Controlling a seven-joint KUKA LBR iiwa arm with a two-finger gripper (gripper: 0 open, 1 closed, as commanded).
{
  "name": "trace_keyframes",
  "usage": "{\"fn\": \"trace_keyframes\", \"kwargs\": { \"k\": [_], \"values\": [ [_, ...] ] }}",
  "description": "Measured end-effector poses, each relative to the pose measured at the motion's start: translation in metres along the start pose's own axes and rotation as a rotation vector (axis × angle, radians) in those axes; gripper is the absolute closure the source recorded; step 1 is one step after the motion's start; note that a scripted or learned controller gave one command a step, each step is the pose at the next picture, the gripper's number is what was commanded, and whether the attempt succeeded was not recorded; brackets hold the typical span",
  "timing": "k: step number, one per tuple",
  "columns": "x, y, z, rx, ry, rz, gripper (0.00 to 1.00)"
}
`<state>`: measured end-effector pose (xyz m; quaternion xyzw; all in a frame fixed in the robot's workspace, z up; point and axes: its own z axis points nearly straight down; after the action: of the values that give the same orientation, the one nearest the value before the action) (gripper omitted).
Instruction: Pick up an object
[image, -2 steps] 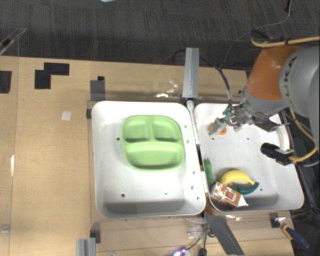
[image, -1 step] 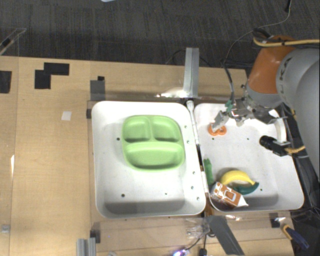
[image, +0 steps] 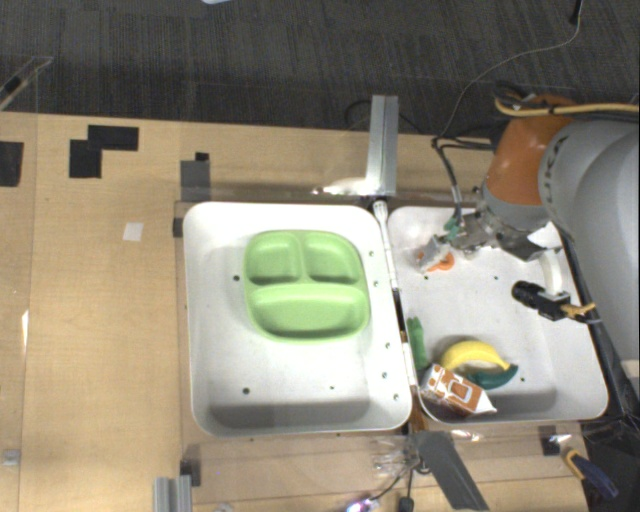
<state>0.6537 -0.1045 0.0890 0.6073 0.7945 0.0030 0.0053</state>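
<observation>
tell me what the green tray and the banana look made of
Green tray: looks like moulded plastic, matte, one even colour with rounded compartment edges. Banana: smooth yellow with a soft sheen; likely a plastic toy, but real fruit cannot be ruled out.

Lighting's pretty even and bright overall, looks like it comes from overhead. The two white bins are the brightest thing going and wash out a bit, so their walls are hard to read. There's a soft grey shadow along the near inside wall of the left bin, and the green tray throws only a faint one. Small glare patch on the metal post at the tabletop's far edge. The dark floor beyond that edge goes almost black. Whole picture is a little soft and low-res; small stuff in the right bin is mushy.
</observation>
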Motion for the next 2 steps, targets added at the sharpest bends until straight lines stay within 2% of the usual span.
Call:
{"fn": "trace_keyframes", "kwargs": {
  "k": [1,2],
  "values": [
    [0.002,0.003,-0.011,-0.004,-0.001,-0.009,1.0],
    [0.006,-0.018,-0.001,-0.003,0.001,0.25,1.0]
  ]
}}
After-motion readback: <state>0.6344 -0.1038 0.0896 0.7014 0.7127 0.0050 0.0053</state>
